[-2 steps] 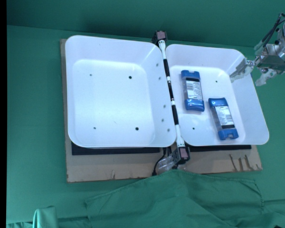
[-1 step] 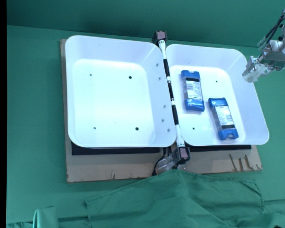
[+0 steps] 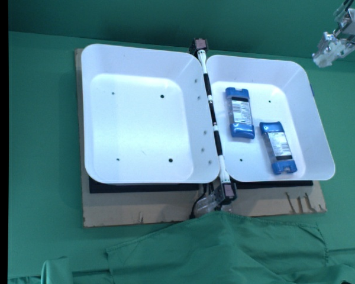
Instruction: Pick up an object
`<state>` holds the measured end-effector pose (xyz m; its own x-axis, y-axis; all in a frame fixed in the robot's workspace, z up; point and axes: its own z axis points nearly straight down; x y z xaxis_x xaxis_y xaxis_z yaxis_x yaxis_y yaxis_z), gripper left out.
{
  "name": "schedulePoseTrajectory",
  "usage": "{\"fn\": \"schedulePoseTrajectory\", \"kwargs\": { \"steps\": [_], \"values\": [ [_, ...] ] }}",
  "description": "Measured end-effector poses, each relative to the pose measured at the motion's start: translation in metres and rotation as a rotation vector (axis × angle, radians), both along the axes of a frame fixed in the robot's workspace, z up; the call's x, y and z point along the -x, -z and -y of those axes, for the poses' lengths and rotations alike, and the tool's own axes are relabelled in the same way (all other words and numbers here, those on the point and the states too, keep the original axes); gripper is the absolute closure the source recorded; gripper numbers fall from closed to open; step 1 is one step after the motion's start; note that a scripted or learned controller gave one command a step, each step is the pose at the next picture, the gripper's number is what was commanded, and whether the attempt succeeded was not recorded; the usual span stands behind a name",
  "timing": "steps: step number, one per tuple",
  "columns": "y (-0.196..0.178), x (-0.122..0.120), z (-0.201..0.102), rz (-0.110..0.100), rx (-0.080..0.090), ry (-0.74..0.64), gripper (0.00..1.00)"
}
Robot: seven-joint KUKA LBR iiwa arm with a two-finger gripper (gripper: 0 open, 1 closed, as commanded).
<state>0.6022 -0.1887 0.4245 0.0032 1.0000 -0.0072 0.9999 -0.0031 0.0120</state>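
Inside the right bin [image 3: 319, 152] lie two flat blue packs [image 3: 239, 112] [image 3: 277, 147], probably light, stiff, slick; grip across the short sides. Gripper [image 3: 331, 47] hovers top right, can't tell jaw state

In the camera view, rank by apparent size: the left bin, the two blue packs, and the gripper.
1. Left bin, by far the largest.
2. The two blue packs, upper and lower: look alike, no ranking.
3. Gripper, partly out of frame, so unsure.
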Motion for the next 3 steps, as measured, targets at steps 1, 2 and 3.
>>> {"fn": "schedulePoseTrajectory", "kwargs": {
  "steps": [1, 2, 3],
  "values": [
    [0.039, -0.020, -0.002, -0.011, -0.005, -0.001, 1.00],
    [0.040, -0.101, -0.063, -0.003, -0.005, -0.008, 1.00],
    [0.068, -0.048, 0.002, -0.013, -0.005, 0.006, 1.00]
  ]
}}
